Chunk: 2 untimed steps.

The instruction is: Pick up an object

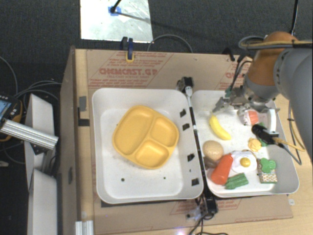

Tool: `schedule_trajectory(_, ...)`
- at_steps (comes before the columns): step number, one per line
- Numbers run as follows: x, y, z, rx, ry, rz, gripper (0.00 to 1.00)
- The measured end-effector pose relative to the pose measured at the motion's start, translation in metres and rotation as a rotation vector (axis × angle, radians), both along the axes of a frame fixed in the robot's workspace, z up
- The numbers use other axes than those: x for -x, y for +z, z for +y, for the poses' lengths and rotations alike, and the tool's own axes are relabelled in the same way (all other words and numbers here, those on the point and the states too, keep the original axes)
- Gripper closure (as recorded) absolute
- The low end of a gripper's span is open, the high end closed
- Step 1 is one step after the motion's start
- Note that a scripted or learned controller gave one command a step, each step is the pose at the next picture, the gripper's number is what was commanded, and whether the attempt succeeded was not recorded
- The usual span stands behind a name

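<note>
At the left of the bench, the left bin (pixel 100 146) carries a yellow divided plate (pixel 145 136), tilted a little off square. Nothing else loose sits in that bin.

Across the centre divider, the right bin (pixel 203 106) holds all the candidates. Nearest the divider:
- a banana (pixel 219 128), upper middle of the bin
- a brown round item (pixel 212 150) just below it
- a red-orange piece (pixel 222 169) leaning against a fried egg (pixel 243 161)
- a green piece (pixel 236 181) at the near wall

Further right are a small yellow item (pixel 254 144) and a green-topped packet (pixel 267 170).

The gripper (pixel 234 102) hangs over the far part of the right bin. Whether it is apart or together cannot be read at this slant, and nothing can be seen clamped in it. A red-and-white item (pixel 250 117) lies just below and right of it, partly under the wrist.

Key relation: the banana lies down and left of the gripper, near but not under it. Its long axis runs diagonally, far-left to near-right.

Judgement: the banana is the cleanest target. It has bare floor on both long sides and stands apart from the divider wall. A grasp would want to close across the short axis. The lower cluster is crowded, with pieces touching, so a descent there risks nudging neighbours.
</note>
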<state>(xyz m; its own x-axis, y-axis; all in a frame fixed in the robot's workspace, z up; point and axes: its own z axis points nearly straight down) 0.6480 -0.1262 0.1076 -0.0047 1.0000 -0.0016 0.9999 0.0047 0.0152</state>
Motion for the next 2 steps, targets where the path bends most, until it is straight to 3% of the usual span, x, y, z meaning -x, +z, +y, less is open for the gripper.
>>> schedule_trajectory(1, 0.021, -0.024, 0.028, -0.003, 0.002, 0.015, 0.00)
schedule_trajectory(2, 0.064, -0.018, 0.020, -0.001, -0.005, 0.017, 0.00)
